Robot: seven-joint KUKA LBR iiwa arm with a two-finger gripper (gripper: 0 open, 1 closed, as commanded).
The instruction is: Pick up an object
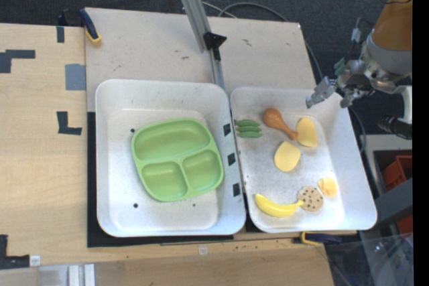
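The right bin point(348, 164) holds several toy foods: a green pea pod point(248, 128), a brown drumstick point(277, 121), two yellow slices point(307, 132) point(287, 157), a banana point(275, 206), a speckled cookie point(310, 198) and a small yellow-orange piece point(328, 186). My gripper point(332, 97) hangs over the bin's far right corner, up and to the right of the upper yellow slice. Its fingers are spread open with nothing between them.
The left bin point(107, 144) holds a green divided plate point(177, 159). A slanted metal pole point(194, 3) comes down to the back edge between the bins. A clamp with a yellow tip point(90, 27) sits at the bench's far left corner.
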